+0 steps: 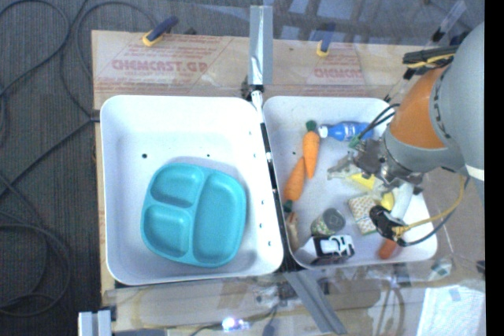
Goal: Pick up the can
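Observation:
The can (330, 222) is small, with a dark grey round top, and stands near the front of the right bin (340, 108). My gripper (351, 164) hangs over the middle of that bin, up and to the right of the can and apart from it. The grey arm with its orange band (417, 122) reaches in from the right and hides the bin's right side. I see nothing held in the gripper.
Two carrots (304, 165) lie along the right bin's left side, and a blue-and-white bottle (342, 130) lies behind them. A black-and-white object (334, 246), a patterned piece (362, 209) and a yellow item (364, 181) crowd the can. The left bin (126, 122) holds a teal divided tray (194, 212).

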